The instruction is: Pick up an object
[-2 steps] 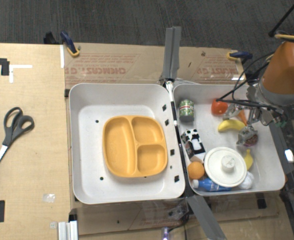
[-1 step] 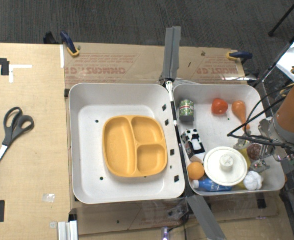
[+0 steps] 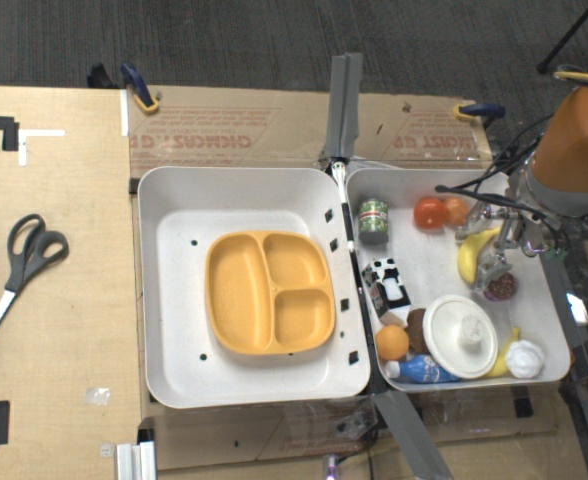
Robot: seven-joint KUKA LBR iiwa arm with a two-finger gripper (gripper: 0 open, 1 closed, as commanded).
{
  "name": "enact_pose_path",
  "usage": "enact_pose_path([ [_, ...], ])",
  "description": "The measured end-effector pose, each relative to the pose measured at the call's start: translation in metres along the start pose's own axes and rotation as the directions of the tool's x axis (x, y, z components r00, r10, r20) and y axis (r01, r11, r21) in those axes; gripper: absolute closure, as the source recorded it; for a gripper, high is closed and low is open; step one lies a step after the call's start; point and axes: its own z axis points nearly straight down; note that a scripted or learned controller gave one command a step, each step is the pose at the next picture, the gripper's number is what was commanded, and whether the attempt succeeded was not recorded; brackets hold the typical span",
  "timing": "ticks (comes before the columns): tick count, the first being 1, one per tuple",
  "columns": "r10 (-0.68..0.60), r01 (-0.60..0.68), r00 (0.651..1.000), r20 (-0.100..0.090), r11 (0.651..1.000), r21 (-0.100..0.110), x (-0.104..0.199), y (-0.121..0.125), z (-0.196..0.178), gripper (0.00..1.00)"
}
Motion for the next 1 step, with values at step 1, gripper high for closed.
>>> enact_pose_path([
  [1,-0.003,0.003,1.000,0.002,1.000,0.000,-0.0016,0.0010,-0.0074,1.00],
])
